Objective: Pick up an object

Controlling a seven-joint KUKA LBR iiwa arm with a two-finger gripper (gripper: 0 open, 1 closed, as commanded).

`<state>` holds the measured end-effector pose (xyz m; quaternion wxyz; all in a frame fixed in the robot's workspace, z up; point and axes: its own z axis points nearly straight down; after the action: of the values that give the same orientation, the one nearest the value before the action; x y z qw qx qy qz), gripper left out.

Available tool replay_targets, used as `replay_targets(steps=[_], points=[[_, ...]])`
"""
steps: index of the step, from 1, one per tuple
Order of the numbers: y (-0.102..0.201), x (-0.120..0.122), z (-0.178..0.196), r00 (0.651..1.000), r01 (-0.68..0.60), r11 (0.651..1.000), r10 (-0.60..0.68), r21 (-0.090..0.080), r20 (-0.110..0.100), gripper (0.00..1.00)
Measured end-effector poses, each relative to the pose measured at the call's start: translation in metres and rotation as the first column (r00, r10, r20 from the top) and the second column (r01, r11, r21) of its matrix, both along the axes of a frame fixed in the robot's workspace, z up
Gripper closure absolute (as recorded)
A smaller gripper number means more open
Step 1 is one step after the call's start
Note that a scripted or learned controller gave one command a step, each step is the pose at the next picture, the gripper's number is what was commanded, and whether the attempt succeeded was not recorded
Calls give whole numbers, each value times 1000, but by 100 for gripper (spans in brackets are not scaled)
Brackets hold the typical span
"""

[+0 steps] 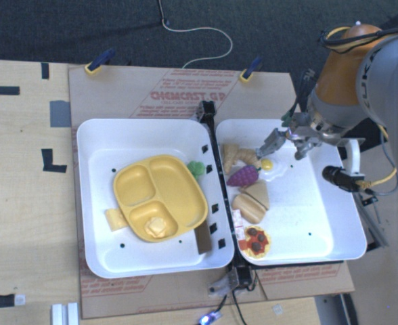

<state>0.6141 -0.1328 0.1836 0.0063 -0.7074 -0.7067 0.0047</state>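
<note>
End effector (284,147) (fingers spread, nothing between) above fried egg (269,167), right bin's (334,249) right half bare.

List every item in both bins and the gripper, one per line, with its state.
Gripper: open, above the right bin, holding nothing.
Yellow tray: flat in the left bin, a pale piece in its lower compartment.
Green piece: at the tray's upper right rim.
Purple grapes: lying in the right bin.
Fried egg: flat, beside the grapes.
Hot dog: lying below the grapes.
Pizza slice: flat, near the front wall.
</note>
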Motion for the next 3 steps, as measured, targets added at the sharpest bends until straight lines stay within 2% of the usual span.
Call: replay_targets(steps=[1, 2, 3], points=[[0, 3, 8, 1000, -3, 1000, 3, -2, 14, 0], [-2, 12, -48, 1000, -4, 1000, 4, -3, 10, 0], [0, 12, -100, 1000, -4, 1000, 4, -5, 16, 0]])
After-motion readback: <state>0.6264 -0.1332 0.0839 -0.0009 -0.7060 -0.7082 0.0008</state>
